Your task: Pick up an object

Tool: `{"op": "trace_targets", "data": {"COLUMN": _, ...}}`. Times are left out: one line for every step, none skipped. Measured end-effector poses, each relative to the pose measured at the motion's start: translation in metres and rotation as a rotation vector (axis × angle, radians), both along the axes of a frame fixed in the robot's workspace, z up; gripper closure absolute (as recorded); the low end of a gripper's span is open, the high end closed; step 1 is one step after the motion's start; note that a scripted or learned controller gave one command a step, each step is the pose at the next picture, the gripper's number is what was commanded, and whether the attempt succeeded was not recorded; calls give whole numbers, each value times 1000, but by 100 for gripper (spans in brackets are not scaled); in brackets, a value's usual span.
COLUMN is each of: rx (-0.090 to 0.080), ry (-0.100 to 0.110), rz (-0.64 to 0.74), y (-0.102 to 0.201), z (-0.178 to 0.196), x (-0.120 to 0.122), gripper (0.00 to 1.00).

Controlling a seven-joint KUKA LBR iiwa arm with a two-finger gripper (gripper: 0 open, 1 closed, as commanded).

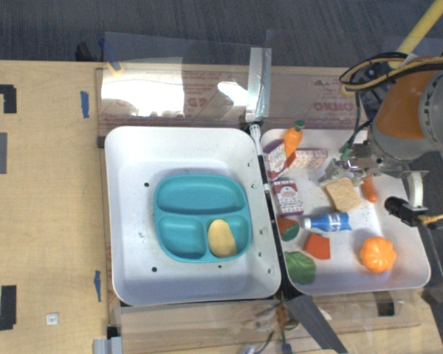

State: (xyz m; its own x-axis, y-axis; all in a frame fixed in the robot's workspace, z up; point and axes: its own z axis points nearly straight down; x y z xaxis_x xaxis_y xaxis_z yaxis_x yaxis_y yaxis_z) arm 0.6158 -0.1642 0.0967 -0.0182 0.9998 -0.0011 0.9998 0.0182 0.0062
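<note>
From my station I see the pincer (345,169) low over the right bin (417,271), just above the toast slice (342,194), which lies on the bin floor right beneath its tips. I cannot tell whether it is spread or pressed together; nothing is visibly pinched. So I judge the pick not yet done: closing and lifting remain. The blue bottle (327,223) sits just past the toast, the orange pumpkin (376,254) farther off.
</note>
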Motion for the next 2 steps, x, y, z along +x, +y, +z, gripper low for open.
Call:
{"op": "trace_targets", "data": {"rx": 0, "ry": 6, "rz": 71, "y": 60, "z": -11, "x": 39, "gripper": 100}}
{"op": "trace_targets", "data": {"rx": 1, "ry": -3, "rz": 71, "y": 120, "z": 92, "x": 2, "gripper": 100}}
